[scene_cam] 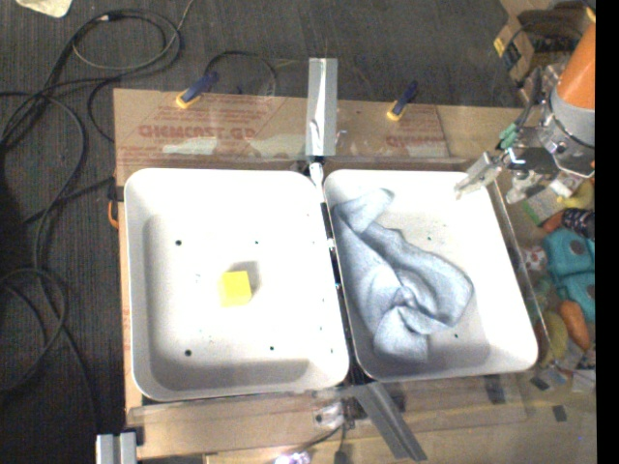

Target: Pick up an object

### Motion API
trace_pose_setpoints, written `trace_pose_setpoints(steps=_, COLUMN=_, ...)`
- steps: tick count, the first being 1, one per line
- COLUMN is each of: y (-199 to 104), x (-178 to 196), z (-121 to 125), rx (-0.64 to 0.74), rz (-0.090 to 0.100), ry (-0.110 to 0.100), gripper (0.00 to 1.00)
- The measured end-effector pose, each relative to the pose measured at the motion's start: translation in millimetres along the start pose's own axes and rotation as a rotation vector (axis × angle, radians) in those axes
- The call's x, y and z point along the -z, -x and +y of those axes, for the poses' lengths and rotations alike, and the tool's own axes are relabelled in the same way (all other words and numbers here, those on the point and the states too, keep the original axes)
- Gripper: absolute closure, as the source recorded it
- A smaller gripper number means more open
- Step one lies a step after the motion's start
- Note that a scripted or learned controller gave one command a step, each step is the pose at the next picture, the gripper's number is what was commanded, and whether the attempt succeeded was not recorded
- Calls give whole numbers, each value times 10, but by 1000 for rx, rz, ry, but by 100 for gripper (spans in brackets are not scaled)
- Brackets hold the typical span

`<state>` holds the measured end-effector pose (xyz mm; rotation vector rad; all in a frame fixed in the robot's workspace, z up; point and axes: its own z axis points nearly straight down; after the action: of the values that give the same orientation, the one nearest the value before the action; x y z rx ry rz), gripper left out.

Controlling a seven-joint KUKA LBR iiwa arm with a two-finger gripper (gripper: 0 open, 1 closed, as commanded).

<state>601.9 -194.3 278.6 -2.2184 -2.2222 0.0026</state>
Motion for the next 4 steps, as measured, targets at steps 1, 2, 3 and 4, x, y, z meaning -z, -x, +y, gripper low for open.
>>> trace_pose_setpoints(steps=1, y=-454, x=-828, z=665, rx=-37, rz=-2, ry=-1, gripper=0)
trace_pose_setpoints(steps=2, y=-189, x=-1298, z=-232, rx=-40, rz=-1, ry=-1, gripper=0)
trace_pose_setpoints(steps=3, y=-396, x=-1889, z=696, rx=146, rz=-7, ry=10, gripper=0)
trace_pose_setpoints(steps=4, y=-390, x=-1877, z=286, rx=325, rz=-7, ry=14, gripper=0)
